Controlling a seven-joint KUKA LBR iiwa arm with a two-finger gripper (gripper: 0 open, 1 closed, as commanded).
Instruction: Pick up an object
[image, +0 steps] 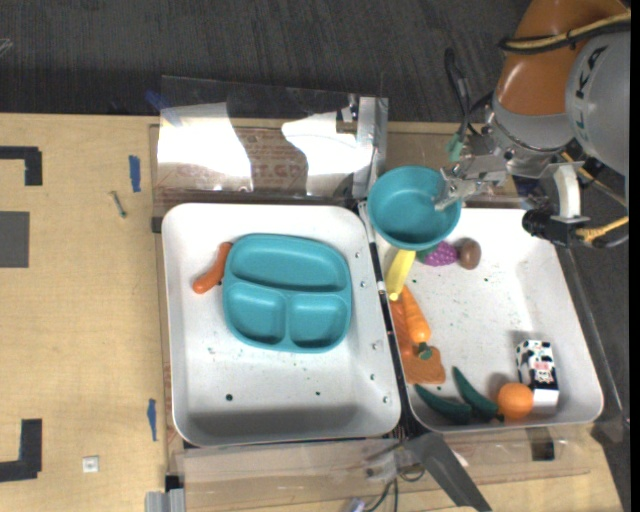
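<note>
A teal bowl hangs tilted over the far end of the divider between the two bins. My gripper comes in from the upper right and is shut on the bowl's right rim, one finger inside and one outside. The bowl hides part of a yellow banana below it. The grey arm with its orange band rises toward the top right corner.
The left bin holds a teal divided plate and an orange sausage-like piece. The right bin holds purple grapes, a brown ball, a carrot, green pods, an orange and a cow-patterned carton.
</note>
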